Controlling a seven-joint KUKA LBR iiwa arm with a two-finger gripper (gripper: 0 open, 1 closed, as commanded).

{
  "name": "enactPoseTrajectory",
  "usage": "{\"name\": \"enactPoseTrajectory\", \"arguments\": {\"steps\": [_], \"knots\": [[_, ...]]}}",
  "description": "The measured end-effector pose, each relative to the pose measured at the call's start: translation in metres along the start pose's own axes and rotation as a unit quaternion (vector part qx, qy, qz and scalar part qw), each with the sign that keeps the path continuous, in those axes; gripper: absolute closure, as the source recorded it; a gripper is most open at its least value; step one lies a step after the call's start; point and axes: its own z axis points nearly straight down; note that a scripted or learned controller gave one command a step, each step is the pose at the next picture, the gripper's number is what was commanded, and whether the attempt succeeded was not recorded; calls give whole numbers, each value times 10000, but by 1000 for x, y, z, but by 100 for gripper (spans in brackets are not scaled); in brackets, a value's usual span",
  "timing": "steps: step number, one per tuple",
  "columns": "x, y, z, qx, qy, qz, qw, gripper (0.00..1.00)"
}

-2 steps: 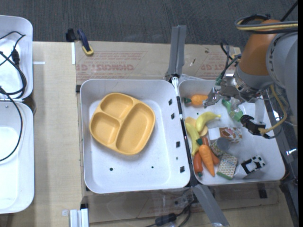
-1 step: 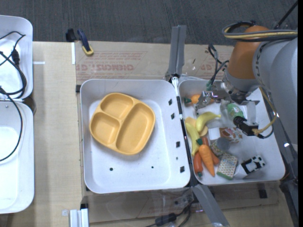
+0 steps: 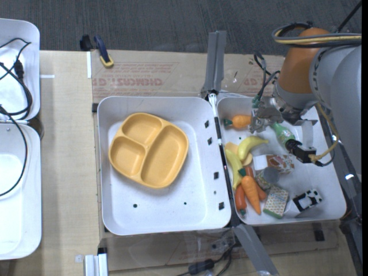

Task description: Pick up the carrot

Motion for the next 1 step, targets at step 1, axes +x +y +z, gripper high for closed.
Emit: {"name": "enactPoseTrajectory", "arguments": {"steps": [1], "knots": [[62,-24,-89,9,0,693,9976,100]]}}
